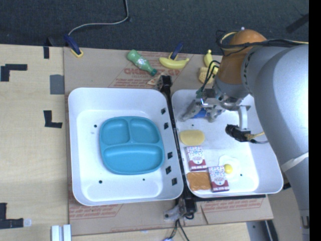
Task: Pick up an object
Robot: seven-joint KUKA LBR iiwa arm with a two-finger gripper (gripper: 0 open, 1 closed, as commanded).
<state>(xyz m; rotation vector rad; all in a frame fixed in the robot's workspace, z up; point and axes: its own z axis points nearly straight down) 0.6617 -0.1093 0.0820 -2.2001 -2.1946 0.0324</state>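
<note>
Well behind the claw (200, 110) we see dark carpet (190, 9) crossed by a pale cable (108, 19). Away to its far side, beyond the cardboard sheet (90, 69), lies a light wooden benchtop (25, 134) marked with black tape pieces (49, 119).

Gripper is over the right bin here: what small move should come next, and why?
Probably lower straight down: the gripper sits over a small blue object at the back of the right bin, its fingers spread on either side, nothing between them yet.
</note>
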